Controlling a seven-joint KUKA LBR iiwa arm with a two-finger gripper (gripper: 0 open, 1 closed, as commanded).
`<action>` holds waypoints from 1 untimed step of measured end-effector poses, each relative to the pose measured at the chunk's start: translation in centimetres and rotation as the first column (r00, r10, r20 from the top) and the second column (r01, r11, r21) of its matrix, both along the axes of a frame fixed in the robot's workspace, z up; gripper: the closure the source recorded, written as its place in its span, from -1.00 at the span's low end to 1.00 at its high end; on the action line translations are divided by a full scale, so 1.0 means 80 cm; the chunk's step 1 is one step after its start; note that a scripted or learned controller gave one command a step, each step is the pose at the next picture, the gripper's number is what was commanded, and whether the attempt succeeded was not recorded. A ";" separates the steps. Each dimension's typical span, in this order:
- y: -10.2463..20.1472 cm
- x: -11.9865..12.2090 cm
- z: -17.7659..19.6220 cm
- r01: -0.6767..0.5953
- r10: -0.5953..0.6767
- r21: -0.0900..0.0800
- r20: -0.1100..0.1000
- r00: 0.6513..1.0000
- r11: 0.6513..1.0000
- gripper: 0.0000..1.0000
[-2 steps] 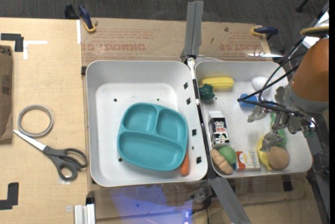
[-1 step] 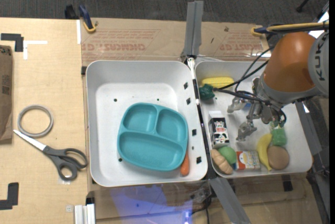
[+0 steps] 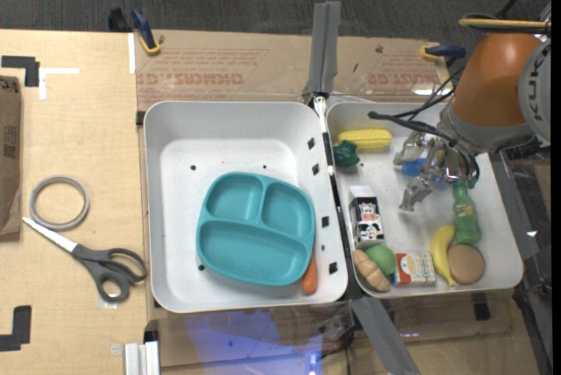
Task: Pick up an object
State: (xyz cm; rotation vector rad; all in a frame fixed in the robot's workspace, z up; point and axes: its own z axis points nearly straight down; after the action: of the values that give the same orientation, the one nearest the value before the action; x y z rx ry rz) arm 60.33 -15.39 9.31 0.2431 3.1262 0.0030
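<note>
Fingers (image 3: 419,189) of the metal gripper (image 3: 427,174) hang over the right white bin (image 3: 504,215), blurred; whether apart or together cannot be told. Orange-banded arm (image 3: 495,80) is cut off at right. Yellow corn cob (image 3: 365,138) lies lengthwise left-right near the bin's far wall.

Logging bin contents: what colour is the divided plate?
Teal divided plate, left bin, camera view.
</note>
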 end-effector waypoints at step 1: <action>0.047 -0.014 -0.001 0.083 -0.083 -0.002 -0.004 0.997 0.997 -1.00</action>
State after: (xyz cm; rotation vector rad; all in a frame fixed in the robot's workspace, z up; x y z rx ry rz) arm 59.25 -11.63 9.22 0.3725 3.1174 -0.0006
